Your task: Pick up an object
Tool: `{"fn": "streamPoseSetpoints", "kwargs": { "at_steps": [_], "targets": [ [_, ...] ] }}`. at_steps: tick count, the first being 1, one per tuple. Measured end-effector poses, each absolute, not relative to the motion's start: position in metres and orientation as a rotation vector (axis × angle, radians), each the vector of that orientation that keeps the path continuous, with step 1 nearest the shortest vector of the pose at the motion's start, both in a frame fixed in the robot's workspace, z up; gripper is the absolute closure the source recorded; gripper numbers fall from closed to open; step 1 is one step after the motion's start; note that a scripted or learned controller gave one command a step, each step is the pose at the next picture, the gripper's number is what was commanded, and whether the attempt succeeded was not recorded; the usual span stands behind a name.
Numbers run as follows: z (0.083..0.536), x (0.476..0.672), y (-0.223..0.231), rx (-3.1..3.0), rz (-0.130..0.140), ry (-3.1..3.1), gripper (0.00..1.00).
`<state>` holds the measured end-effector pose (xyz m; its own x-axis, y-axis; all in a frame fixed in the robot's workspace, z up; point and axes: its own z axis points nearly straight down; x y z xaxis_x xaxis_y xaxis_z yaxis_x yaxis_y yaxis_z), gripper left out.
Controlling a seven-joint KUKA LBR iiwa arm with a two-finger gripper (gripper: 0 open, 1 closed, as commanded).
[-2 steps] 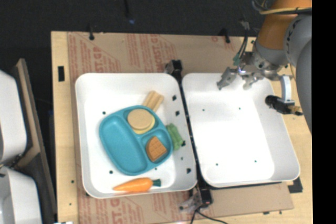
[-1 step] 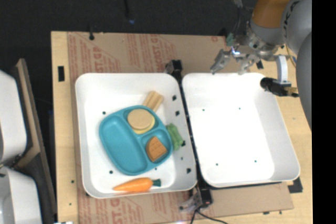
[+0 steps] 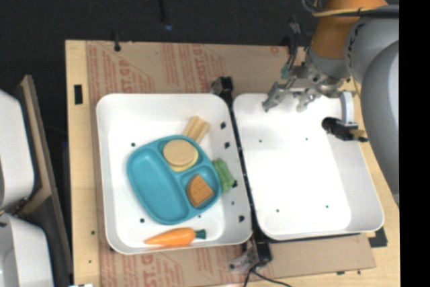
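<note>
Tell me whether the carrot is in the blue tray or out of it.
Out. The carrot lies on the left bin's white floor, just below the blue tray.

Two white bins (image 3: 111,144) side by side on a cardboard-covered bench (image 3: 161,67).

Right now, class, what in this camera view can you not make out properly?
- Pincer, camera view: too small and blurred to tell open from shut.
- Green item: partly hidden by the blue tray; identity unclear.
- Wooden block: lower end hidden behind the tray.
</note>
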<state>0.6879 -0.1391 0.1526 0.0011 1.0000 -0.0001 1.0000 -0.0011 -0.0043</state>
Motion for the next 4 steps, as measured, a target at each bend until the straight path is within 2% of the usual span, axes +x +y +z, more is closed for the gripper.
{"fn": "streamPoseSetpoints", "kwargs": {
  "at_steps": [1, 2, 3, 4],
  "targets": [
    [0.098, 0.688, -0.147, -2.221, 0.003, -2.219, 0.00],
    [0.145, 0.677, -0.145, -2.225, -0.005, -2.224, 0.00],
    [0.099, 0.688, -0.151, -2.221, 0.004, -2.219, 0.00],
    [0.158, 0.654, -0.142, -2.225, -0.005, -2.224, 0.00]
  ]
}}
